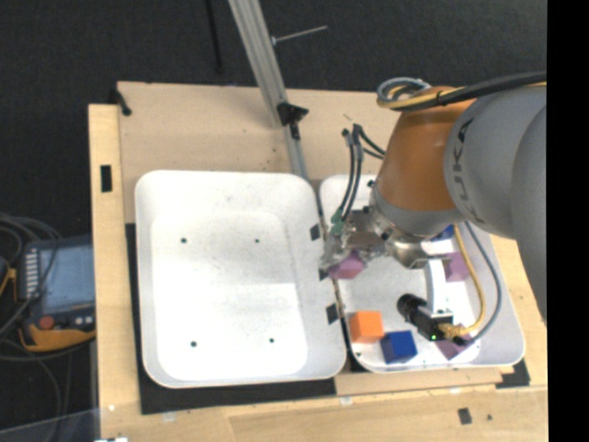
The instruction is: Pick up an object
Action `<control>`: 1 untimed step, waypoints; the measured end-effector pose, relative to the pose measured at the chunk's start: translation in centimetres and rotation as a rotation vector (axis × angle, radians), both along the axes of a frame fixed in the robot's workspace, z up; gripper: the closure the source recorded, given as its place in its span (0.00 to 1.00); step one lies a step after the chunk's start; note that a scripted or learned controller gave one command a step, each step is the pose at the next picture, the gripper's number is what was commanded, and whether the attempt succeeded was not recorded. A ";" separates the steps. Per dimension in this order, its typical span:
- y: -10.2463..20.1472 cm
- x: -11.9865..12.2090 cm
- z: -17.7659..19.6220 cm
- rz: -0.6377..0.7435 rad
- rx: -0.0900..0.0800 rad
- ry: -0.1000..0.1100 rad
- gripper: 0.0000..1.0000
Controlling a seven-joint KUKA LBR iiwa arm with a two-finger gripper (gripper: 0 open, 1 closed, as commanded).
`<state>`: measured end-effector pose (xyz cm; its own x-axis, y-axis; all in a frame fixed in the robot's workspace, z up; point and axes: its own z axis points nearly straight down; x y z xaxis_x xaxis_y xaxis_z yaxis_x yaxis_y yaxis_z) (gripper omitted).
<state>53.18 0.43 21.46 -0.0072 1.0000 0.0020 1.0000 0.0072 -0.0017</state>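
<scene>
The arm's gripper point(342, 247) stands over the left edge of the right bin point(502, 339), with a purple block point(348, 266) directly beneath it; whether the block sits between the fingers cannot be told at this slant, and the fingers' spread is likewise not legible. In my judgement the pick is at the grasp stage at best: no object is seen clear of the bin, so a secure hold and the lift remain to be shown. Other candidates lie on the right bin's near floor: an orange block point(368, 325), a blue block point(398, 346) just beside it, and a second purple piece point(451, 346) to the right, partly hidden by cabling. The left bin point(230, 274) shows bare white floor. Both bins rest on a tan wooden surface point(184, 118). An aluminium rail point(262, 53) rises from its far side, dark floor surrounds it, and a handheld pendant point(55, 288) lies at the far left.
</scene>
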 end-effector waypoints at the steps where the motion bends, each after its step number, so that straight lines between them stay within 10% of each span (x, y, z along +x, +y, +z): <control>1: 5.2 0.4 0.3 0.001 0.000 -0.001 1.00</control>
